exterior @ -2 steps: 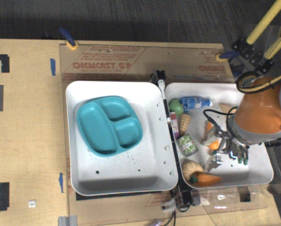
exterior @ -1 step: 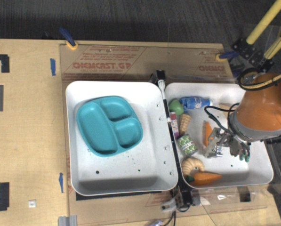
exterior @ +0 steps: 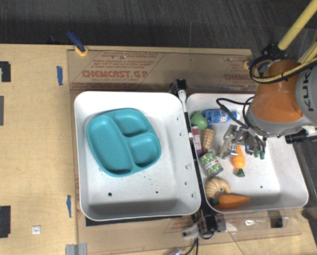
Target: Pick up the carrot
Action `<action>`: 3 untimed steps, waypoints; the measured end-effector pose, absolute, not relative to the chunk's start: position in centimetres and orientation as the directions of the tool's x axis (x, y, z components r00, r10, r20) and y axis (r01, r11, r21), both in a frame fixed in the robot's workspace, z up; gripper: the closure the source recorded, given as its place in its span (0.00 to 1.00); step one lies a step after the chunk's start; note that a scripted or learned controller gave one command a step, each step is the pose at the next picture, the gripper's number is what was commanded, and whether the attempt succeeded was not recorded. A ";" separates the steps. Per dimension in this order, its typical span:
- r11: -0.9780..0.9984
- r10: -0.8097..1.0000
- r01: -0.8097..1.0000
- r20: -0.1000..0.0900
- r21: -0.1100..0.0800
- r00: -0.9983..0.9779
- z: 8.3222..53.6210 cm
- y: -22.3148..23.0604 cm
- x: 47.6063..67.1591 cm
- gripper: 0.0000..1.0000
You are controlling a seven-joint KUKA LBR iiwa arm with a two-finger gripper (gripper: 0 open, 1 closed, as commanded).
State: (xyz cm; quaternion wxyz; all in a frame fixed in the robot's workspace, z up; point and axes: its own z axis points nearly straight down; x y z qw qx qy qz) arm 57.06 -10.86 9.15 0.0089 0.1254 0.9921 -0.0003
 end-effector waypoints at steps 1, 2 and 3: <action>0.959 0.284 0.284 -0.004 0.002 -0.959 13.5 -9.9 51.7 1.00; 0.959 0.284 0.284 -0.002 0.001 -0.959 13.4 -9.9 51.6 0.00; 0.925 0.380 0.380 -0.012 0.006 -0.925 9.7 -10.4 52.5 0.00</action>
